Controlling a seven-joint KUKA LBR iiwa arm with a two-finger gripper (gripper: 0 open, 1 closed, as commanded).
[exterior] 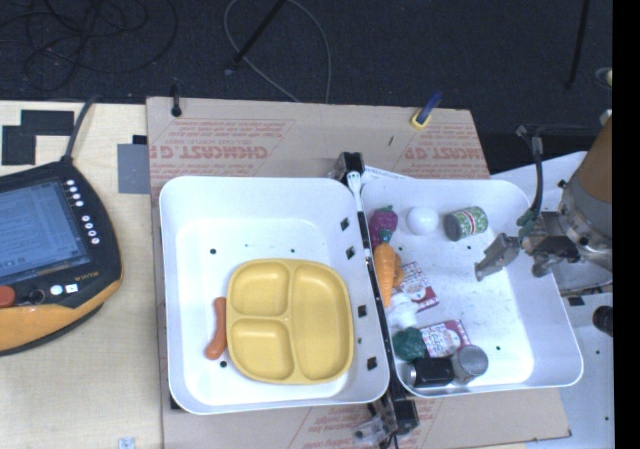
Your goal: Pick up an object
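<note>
The grey arm reached in from the right, its pincer [522,255] spread apart and grasping nothing, hanging over the right edge of the right shallow white bin [555,337]; 2 dark fingers [494,259] splayed out, 1 pointing left over the bin floor. In that bin lay a small green-labelled can [466,223] on its side near the far wall, a white ball [423,221] just beside it, a purple round toy [383,224], an orange carrot-shaped toy [385,270] along the left wall, a dark green lump [407,343], a red-and-white packet [440,338] and a grey metal can [470,363]. The left white bin [190,237] held a yellow divided plate [289,320] with an orange sausage-shaped toy [217,328] touching its left rim; a black and orange control pendant [50,252] sat on the tabletop [110,387].
</note>
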